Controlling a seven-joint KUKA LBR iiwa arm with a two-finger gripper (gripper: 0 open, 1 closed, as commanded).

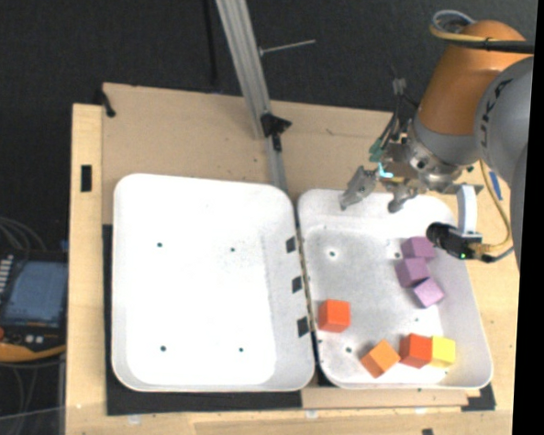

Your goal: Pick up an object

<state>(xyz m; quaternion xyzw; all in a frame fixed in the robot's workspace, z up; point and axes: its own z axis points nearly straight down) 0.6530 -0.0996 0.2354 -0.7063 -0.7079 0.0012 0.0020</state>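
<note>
The gripper (376, 193) hung at the 12 o'clock rim of the right bin (469, 307), fingers spread wide with nothing between them; one finger (355, 189) pointed toward 7 o'clock, the other (400, 199) sat just beside the bin's back edge. The grey arm with its orange band (465, 72) came in from 2 o'clock.

All blocks lay in the right bin, well apart from the gripper. Three purple blocks clustered at 3 o'clock: purple block (419, 249) on top, a second purple block (410, 270) touching it below, a lighter purple block (427, 291) just beside at 5 o'clock of that. An orange block (334, 315) sat alone near the bin's 8 o'clock edge. At the 6 o'clock side, a tilted orange block (381, 357) lay near a red-orange block (416, 349), which touched a yellow block (442, 350).

The left bin (204, 281) sat beside the right one on the desk (167, 132). A metal pole (249, 68) slanted up from between the bins toward 11 o'clock. A handheld pendant (23, 307) lay off the desk at 9 o'clock.
</note>
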